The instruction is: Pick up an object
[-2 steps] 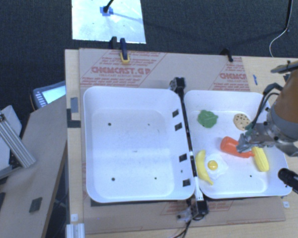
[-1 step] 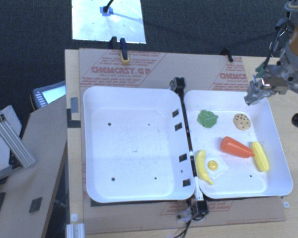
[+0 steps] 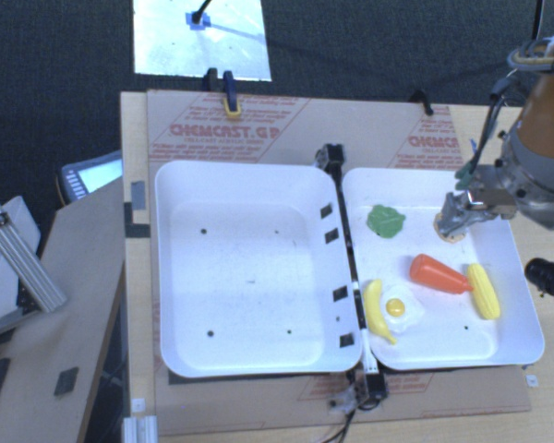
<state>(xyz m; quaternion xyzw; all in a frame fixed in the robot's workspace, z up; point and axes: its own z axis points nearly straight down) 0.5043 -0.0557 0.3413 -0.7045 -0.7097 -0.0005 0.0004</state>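
Note:
The right bin (image 3: 512,340) holds a green leafy toy (image 3: 385,220) at its back left, an orange carrot (image 3: 439,274) in the middle, a yellow corn cob (image 3: 483,291) to the carrot's right, a yellow banana (image 3: 376,310) and a fried egg (image 3: 400,308) near the front left. My gripper (image 3: 453,221) hangs over the back right of this bin, a little behind the carrot and to the right of the green toy. Nothing shows between its tips.
The left bin (image 3: 249,266) sits beside the right one, joined by a black-clipped divider (image 3: 343,247). Brown cardboard (image 3: 258,123) lies under both bins. A shiny metal sheet (image 3: 201,26) lies behind the bench.

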